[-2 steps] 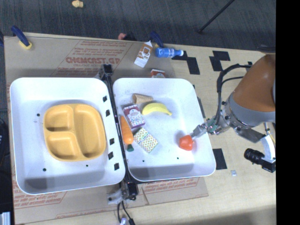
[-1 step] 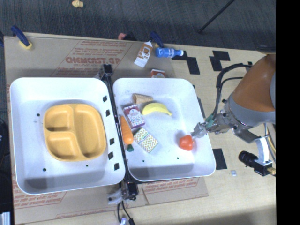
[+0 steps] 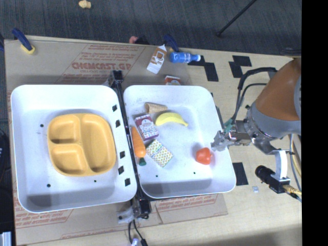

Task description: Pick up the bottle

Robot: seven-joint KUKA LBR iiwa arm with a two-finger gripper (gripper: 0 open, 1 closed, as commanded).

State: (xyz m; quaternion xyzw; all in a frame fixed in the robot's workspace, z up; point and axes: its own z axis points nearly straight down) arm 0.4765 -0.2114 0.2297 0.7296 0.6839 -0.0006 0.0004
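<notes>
The bottle [image 3: 183,58] is small and blue with a pale cap end. It lies on its side on the bench behind the right bin [image 3: 220,176], outside both bins. My gripper [image 3: 221,140] hangs low over the right bin's right rim, just right of a red tomato [image 3: 204,156]. It is far from the bottle, toward the front right. Nothing shows between its tips.
The right bin holds a banana [image 3: 171,119], a carrot [image 3: 138,142], a cone [image 3: 155,107], a red box [image 3: 146,126] and a patterned packet [image 3: 160,154]. A yellow divided plate [image 3: 81,143] sits in the left bin [image 3: 25,101]. A small carton [image 3: 157,59] lies by the bottle.
</notes>
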